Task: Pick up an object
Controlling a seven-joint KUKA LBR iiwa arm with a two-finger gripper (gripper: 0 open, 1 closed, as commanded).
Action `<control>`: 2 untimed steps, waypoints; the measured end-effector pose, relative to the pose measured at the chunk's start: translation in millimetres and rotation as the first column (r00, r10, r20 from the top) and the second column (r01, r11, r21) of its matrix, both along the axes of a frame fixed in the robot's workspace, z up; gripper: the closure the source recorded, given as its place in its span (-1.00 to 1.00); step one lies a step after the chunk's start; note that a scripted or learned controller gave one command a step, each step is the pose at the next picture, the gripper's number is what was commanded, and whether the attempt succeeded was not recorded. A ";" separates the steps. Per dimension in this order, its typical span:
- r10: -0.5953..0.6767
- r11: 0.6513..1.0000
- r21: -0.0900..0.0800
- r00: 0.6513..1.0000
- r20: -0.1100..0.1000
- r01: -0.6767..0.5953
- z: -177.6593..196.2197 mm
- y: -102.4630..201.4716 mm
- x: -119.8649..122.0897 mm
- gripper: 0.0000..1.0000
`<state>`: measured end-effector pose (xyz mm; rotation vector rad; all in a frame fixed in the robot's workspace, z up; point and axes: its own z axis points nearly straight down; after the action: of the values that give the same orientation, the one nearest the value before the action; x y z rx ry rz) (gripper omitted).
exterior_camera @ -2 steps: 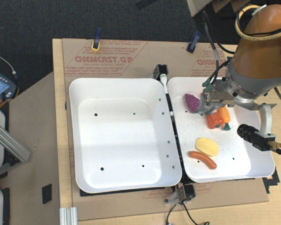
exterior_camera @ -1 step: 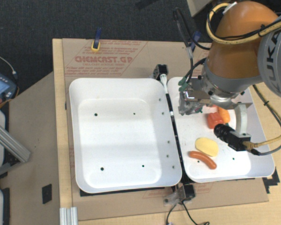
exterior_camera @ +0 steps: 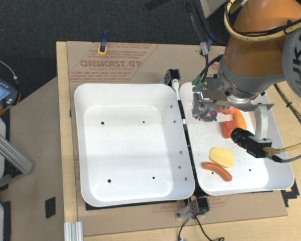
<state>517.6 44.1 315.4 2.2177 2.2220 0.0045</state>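
Note:
My gripper (exterior_camera: 205, 109) is low over the back left part of the right bin (exterior_camera: 281, 177), under the orange wrist band. A small purple and green object (exterior_camera: 209, 116) lies right at its tip, partly hidden by it. An orange carrot (exterior_camera: 234, 122) lies just to the right of the gripper, with a small pink piece (exterior_camera: 224, 112) beside it. A yellow potato-like object (exterior_camera: 221, 157) sits nearer the front of the bin. A red-orange sausage (exterior_camera: 217, 170) lies in front of the yellow one.
The left bin (exterior_camera: 85, 99) lies beside the right one, their rims meeting along a black strip (exterior_camera: 185, 134). A black cable fitting (exterior_camera: 248, 140) on the arm hangs over the right bin. Both bins rest on a cardboard sheet (exterior_camera: 115, 56).

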 end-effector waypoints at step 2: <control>0.000 1.000 0.000 1.000 0.002 0.000 19.1 0.1 0.9 1.00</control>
<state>518.5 44.3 334.5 2.2161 2.2211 0.0062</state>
